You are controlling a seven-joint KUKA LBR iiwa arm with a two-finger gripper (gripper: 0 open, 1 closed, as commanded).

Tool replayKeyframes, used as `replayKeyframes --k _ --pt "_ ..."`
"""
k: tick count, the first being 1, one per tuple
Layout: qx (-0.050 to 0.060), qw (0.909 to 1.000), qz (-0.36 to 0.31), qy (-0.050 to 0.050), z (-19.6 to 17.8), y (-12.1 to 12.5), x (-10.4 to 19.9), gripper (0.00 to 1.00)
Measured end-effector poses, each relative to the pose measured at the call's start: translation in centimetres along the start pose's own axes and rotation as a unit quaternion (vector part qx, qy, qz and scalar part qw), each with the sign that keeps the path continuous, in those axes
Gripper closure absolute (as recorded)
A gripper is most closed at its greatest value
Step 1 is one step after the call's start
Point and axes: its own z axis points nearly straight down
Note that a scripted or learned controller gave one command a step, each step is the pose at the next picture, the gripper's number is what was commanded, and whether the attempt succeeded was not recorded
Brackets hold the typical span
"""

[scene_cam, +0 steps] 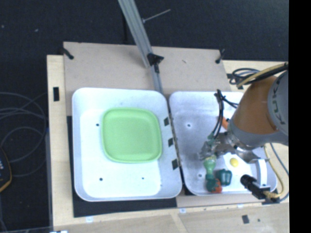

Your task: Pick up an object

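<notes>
Looming over the right bin (187, 110), the arm (260, 110) lowers its gripper (209, 152) just above a green object (209, 165); whether the claw is open or closed, I cannot tell. Teal (224, 176) and yellow (234, 162) pieces lie beside it. Left bin (85, 178) holds a green plate (131, 135).

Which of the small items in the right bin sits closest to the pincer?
The light green piece, directly below the pincer and nearly touching it. The dark green items lie lower toward the bin's front edge, and the yellow one sits off to the right.

Tan bench (194, 67), two white bins (87, 130) side by side
</notes>
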Motion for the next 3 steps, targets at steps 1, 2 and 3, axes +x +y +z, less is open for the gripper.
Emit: replayKeyframes --k 1,2,3 --pt "0.0 1.0 0.0 0.0 -4.6 0.9 0.3 1.0" --pt "-0.001 1.0 0.0 0.0 -9.9 1.0 0.3 1.0" --pt "0.001 1.0 -0.002 0.001 -10.6 1.7 5.6 1.0"
